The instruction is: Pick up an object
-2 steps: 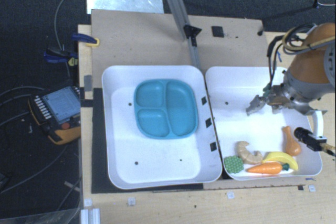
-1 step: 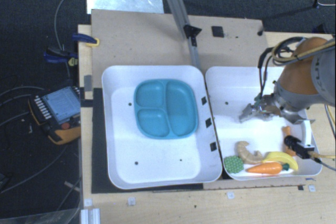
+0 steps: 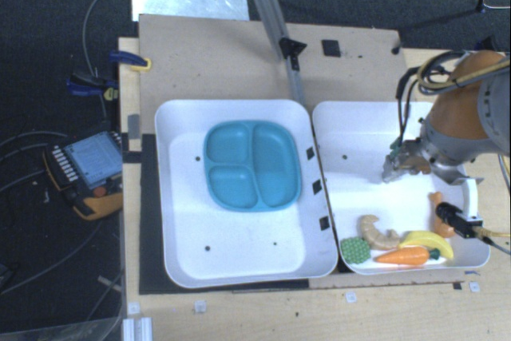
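Sitting untouched: blue plastic divided plate (image 3: 254, 165) mid left white bin (image 3: 184, 251). Right white bin (image 3: 351, 132): yellow banana (image 3: 428, 242), orange carrot (image 3: 402, 256), tan piece (image 3: 378, 231), green lump (image 3: 356, 250) along near edge. Gripper (image 3: 397, 166) above them w/ nothing visibly held; can't tell opening. Pick not done.

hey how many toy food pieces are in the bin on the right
4 that I can make out, all along the right bin's near edge: a green piece, a tan piece, an orange carrot and a yellow banana. The arm may hide others.
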{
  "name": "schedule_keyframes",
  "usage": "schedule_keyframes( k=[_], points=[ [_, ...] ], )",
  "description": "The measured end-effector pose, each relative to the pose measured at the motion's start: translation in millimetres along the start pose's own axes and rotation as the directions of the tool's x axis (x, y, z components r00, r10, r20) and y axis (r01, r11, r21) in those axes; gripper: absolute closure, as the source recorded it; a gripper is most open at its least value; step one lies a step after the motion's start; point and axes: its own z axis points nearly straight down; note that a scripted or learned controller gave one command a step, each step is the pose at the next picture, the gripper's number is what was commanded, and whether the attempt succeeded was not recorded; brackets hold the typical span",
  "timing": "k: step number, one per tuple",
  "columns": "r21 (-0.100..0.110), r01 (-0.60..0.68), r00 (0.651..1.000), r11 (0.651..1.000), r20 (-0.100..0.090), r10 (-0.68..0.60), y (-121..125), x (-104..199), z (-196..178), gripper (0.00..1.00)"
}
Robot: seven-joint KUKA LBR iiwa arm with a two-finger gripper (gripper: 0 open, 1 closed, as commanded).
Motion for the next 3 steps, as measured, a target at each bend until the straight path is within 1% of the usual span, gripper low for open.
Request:
schedule_keyframes(
  k=[1,2,3],
  points=[
    [-0.003,-0.001,1.000,1.000,0.001,0.001,-3,-3,-45,1.00],
    [-0.006,0.005,1.000,1.000,0.001,-0.005,8,3,-100,1.00],
    [-0.001,0.005,1.000,1.000,0.000,-0.005,9,3,-114,1.00]
  ],
)
